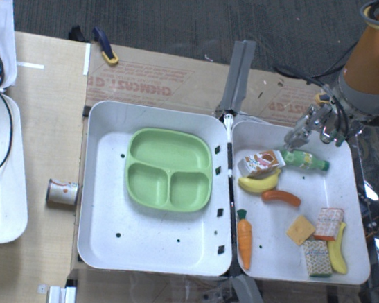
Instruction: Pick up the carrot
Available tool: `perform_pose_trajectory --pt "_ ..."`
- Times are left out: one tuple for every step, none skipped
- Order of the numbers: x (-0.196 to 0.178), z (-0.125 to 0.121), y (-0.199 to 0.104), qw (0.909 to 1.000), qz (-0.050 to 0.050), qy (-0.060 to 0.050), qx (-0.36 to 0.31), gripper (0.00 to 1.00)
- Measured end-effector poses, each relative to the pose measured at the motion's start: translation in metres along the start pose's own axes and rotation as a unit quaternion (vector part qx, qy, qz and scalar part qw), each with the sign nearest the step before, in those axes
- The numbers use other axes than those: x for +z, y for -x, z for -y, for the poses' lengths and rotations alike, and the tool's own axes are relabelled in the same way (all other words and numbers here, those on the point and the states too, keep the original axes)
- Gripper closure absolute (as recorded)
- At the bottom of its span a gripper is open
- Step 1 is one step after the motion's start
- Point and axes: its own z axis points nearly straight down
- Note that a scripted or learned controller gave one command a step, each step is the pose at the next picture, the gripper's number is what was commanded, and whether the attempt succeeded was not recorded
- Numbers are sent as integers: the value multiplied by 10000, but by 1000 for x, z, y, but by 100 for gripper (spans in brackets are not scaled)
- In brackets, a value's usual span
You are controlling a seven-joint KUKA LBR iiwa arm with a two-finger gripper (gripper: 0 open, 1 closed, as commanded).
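Carrot [244, 240] at right bin's near-left edge, long axis front-to-back, well apart from tool [302, 134] at far side; tool state unclear

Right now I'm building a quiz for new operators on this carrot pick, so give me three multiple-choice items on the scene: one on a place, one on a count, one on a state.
1. Where does the carrot lie?
A. in the green tray
B. in the right bin, by its left wall
C. on the cardboard

2. How many compartments has the green divided tray?
A. two
B. three
C. five

3. How does the tool stand to the carrot?
A. apart from it, at the bin's far edge above the green bottle
B. touching its tip
C. lifting it

Key: 1 B, it lies near the front along the right bin wall; 2 B, one wide section and two small; 3 A, the bananas and sausage lie between them.
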Motion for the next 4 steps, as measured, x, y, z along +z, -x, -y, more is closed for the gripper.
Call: perform_pose_trajectory --pt "0 0 0 10000 -4 1 -1 0" --pt "54 77 -48 9935 -28 -8 1137 0" --pt "136 113 -109 10000 -32 -2 -74 0" --pt "138 103 -49 9976 -12 -1 694 0"
